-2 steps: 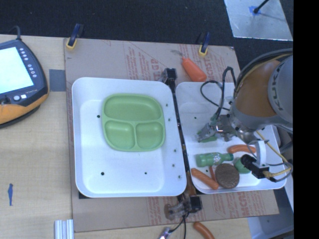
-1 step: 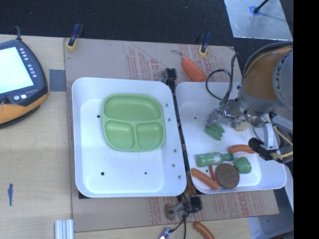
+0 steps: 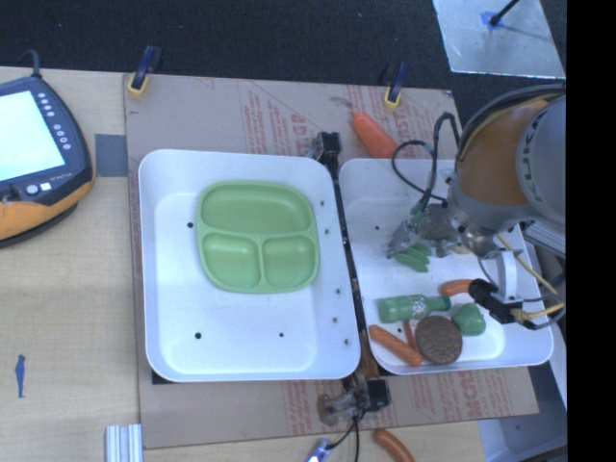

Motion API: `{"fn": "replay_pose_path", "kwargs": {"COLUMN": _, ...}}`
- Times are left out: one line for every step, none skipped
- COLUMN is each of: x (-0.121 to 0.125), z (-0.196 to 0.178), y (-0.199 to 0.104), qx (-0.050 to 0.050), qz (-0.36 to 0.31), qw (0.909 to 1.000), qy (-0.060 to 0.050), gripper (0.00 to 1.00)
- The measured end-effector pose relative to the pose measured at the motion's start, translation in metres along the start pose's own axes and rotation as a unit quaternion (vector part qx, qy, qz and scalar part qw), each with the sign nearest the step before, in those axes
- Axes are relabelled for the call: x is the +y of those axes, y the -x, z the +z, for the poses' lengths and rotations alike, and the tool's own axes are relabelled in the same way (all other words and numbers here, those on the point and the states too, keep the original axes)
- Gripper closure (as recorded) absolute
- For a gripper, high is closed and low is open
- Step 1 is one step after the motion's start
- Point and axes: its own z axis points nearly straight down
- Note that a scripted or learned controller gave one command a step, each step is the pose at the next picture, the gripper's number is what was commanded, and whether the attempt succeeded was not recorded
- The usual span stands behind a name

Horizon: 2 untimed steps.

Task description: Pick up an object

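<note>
Risk: grab may miss or slip, since the green piece [image 3: 414, 257] looks small and flat on the right bin [image 3: 371, 186] floor and sits right at the tool tip. Gripper [image 3: 416, 239], centre-right of frame, hangs just over it, seemingly touching. Grip state: can't tell. Other items cluster lower right, well apart from the tray [image 3: 258, 236].

Both white bins [image 3: 164, 287] looked smooth, glossy plastic; the green divided plate [image 3: 258, 236] matt plastic; the bench [image 3: 67, 325] pale wood under brown cardboard [image 3: 250, 114].
</note>
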Motion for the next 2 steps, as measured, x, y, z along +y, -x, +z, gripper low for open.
{"fn": "replay_pose_path", "kwargs": {"x": 0.000, "z": -0.010, "y": 0.001, "qx": -0.001, "qz": -0.001, "qw": 1.0000, "qy": -0.001, "gripper": 1.00}}
{"fn": "replay_pose_path", "kwargs": {"x": 0.046, "z": -0.101, "y": -0.080, "qx": 0.001, "qz": 0.000, "qw": 1.0000, "qy": 0.001, "gripper": 1.00}}
